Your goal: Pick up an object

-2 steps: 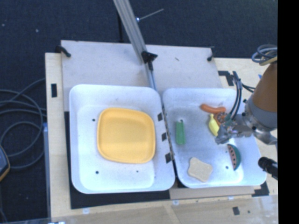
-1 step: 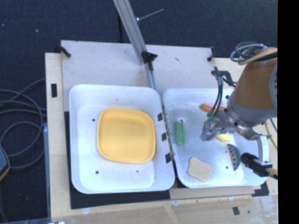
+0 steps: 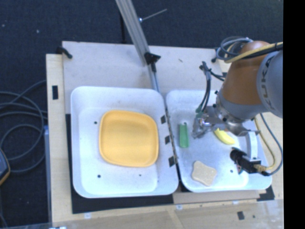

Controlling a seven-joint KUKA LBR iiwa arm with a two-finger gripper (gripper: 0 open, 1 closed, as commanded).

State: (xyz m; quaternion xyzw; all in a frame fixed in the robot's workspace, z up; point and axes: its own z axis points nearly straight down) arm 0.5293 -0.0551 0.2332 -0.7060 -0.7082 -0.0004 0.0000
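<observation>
Lying upright in frame, green stick [image 3: 183,135] runs top-to-bottom; tool [image 3: 199,128] beside it, grip unreadable.

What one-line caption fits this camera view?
Arm's gripper hovers in right bin between green stick and yellow piece; yellow plate in left bin.

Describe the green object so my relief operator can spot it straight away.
Look in the right-hand white bin. Near its left wall, beside the divider between bins, lies the green stick, lengthwise toward the camera. It is narrow and bright green, unlike the tan bread-shaped piece below it and the yellow banana.
</observation>
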